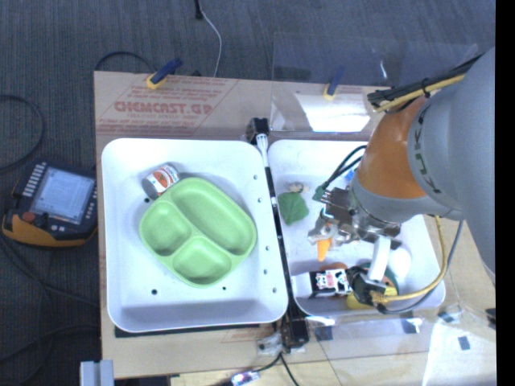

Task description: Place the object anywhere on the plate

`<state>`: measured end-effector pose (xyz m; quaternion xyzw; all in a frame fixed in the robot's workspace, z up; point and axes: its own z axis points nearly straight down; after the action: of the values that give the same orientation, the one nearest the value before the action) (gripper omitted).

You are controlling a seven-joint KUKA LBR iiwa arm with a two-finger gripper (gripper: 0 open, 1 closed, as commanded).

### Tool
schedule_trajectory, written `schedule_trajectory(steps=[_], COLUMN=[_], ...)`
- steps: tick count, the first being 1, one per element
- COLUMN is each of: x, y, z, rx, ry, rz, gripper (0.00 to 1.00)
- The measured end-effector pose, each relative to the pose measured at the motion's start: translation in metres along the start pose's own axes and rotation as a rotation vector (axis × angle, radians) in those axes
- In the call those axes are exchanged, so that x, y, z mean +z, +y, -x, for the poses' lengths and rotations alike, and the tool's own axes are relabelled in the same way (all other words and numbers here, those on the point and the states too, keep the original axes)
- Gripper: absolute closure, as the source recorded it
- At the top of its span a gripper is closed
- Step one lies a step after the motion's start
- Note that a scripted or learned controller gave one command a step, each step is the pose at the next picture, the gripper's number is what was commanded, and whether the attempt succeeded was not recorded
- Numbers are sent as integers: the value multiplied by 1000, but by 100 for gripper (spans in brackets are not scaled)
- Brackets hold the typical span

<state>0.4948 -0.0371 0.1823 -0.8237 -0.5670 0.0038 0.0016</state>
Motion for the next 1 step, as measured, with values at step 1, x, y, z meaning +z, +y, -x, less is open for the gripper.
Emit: schedule_trajectory(steps=[1], x=[0], y=[-8], z=[-65], rx=[-57], ry=[2], rz=[0], gripper=[100])
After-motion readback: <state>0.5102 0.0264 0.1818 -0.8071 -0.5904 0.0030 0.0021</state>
